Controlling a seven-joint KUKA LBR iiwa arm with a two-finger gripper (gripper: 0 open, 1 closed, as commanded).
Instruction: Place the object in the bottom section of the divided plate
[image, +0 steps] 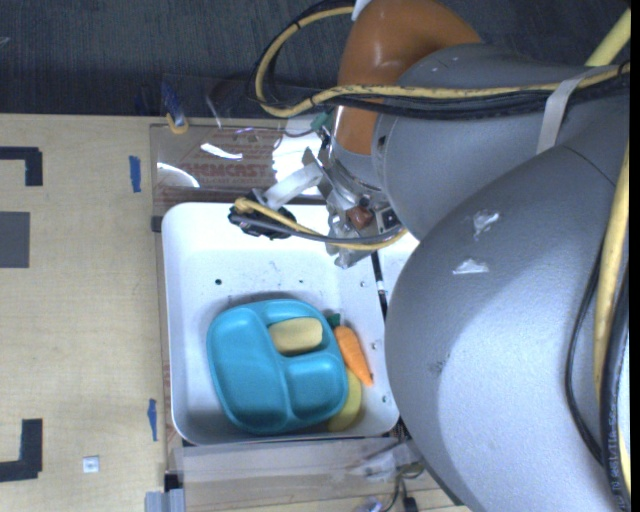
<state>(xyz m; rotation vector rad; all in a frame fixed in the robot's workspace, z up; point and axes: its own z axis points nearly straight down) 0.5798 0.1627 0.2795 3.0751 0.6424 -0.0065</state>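
Note:
A blue divided plate (262, 372) lies in the near part of the left white bin (195, 260). A pale yellow, rounded object (298, 335) rests in the plate's upper right section. An orange carrot (352, 357) lies on the bin floor against the plate's right edge. A yellow object (349, 408) pokes out from under the plate's lower right corner. My gripper (346, 250) hangs above the bin's far right side, up and away from the plate, and nothing is visible in it.
The grey arm covers the right bin and most of the right half of the view. A clear plastic sheet (215, 165) lies on the bench behind the bin. Bare bin floor stretches between the gripper and the plate.

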